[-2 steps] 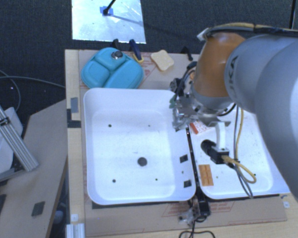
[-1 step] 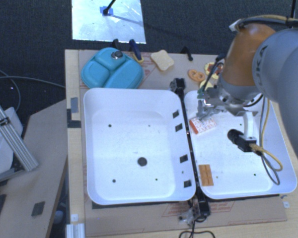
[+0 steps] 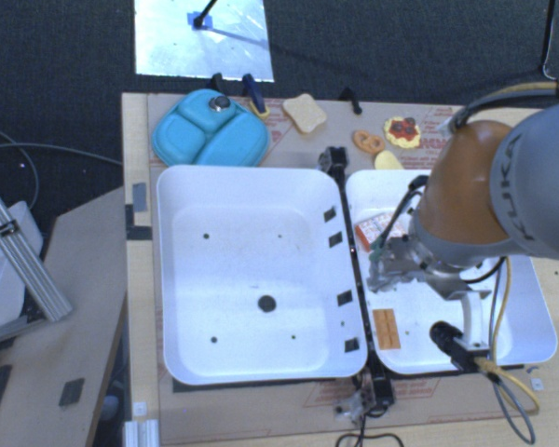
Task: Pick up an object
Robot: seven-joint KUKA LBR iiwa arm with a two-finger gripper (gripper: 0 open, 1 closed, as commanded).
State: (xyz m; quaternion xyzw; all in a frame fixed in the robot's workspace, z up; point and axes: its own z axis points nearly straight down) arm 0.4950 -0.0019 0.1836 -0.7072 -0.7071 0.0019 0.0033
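Note:
My gripper [image 3: 384, 270] hangs low over the left part of the right bin [image 3: 531, 333], under the arm's orange band and grey wrist, which hide most of it. Just below it an orange rectangular cracker [image 3: 386, 329] lies flat on the bin floor. A red and white packet [image 3: 370, 227] lies right above the gripper, partly covered by the arm. At the bin's far rim sits a yellow piece [image 3: 388, 161]. The wrist hides whatever is directly under the gripper.
The left bin [image 3: 196, 203] holds a small dark round item [image 3: 266, 303]. Behind the bins on the bench lie a blue divided plate [image 3: 210, 128], a toast slice [image 3: 305, 113], a pretzel [image 3: 367, 141] and a round tart [image 3: 402, 131]. Cables trail at the front right.

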